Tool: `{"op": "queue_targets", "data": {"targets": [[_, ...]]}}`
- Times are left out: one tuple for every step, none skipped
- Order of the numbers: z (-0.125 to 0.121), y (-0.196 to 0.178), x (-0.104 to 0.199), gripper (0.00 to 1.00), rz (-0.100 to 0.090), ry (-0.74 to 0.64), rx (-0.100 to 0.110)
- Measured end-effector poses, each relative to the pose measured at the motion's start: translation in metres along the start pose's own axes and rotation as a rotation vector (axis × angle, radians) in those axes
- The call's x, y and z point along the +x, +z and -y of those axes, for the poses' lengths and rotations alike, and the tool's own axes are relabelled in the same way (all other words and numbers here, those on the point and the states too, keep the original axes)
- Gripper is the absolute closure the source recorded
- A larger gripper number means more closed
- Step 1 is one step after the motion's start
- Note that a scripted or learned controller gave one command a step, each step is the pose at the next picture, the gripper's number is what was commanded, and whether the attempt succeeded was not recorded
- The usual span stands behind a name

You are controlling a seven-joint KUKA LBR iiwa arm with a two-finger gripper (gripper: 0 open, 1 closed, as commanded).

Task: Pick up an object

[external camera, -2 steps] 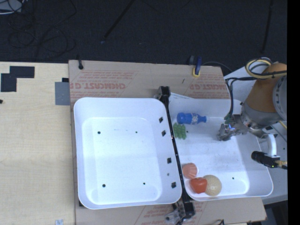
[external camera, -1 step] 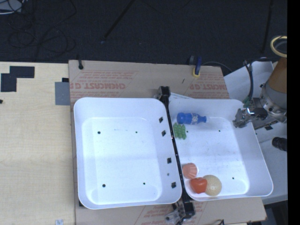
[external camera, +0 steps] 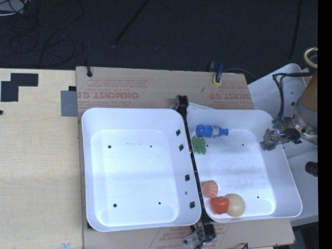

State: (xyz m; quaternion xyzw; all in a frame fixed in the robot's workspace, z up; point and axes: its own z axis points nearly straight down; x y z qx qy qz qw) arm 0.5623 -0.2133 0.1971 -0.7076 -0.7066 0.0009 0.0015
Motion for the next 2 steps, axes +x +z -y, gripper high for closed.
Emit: {"op": "queue_targets", "data": {"targets": [[-0.029,0.101,0.002,1.00,-0.002,-0.005,0.004],[-0.014,0.001,-0.001,1.00,0.002,0.001,-0.007]]}}
